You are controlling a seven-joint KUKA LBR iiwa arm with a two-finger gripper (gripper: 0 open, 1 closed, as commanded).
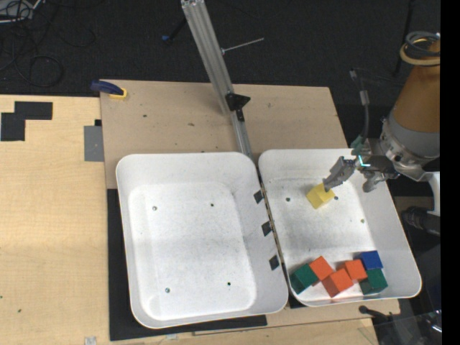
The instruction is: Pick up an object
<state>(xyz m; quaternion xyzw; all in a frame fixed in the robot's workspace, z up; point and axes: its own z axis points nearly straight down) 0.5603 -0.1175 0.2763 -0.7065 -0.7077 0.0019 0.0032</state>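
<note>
Gripper (pixel 343 175), metal fingers spread apart and grasping nothing, hangs over the right bin (pixel 402 241), one fingertip touching a matte yellow cube (pixel 320 196). Orange, green and blue blocks (pixel 343 273) cluster near that bin's front edge, well apart from the cube

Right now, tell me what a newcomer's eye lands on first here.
The yellow block stands alone mid-way up the right bin, with the tool poised at its upper right edge. Next comes the bright huddle at that bin's near edge: orange blocks, green blocks and a blue block.
</note>
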